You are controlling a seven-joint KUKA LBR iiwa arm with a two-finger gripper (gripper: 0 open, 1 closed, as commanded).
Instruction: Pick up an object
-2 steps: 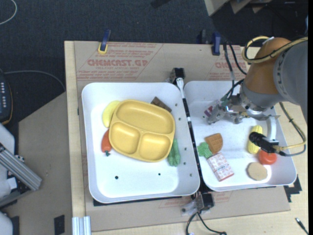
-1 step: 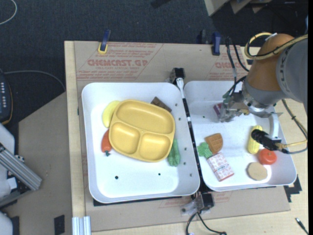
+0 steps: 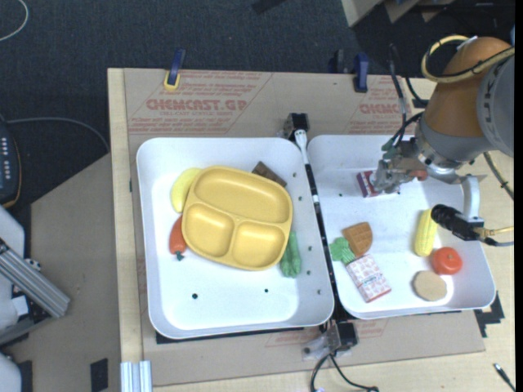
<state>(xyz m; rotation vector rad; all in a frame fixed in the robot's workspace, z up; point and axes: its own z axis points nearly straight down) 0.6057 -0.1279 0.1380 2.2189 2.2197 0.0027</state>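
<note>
The gripper (image 3: 391, 172) hangs over a small red-white packet (image 3: 365, 184), finger state unclear, corn (image 3: 424, 233) and tomato (image 3: 446, 260) nearby.

I work in a lab: clamps (image 3: 172, 70) pin board (image 3: 245, 104) to my bench, cables (image 3: 49, 125) cross dark carpet (image 3: 122, 23).

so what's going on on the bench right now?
The arm reaches in from the right, its claw low at the back of the right bin, by a small reddish item. Whether it grips it is not clear. The corn, tomato, round cookie and patterned packet lie untouched. The left bin holds the yellow divided tray, lying on other toy food.
</note>
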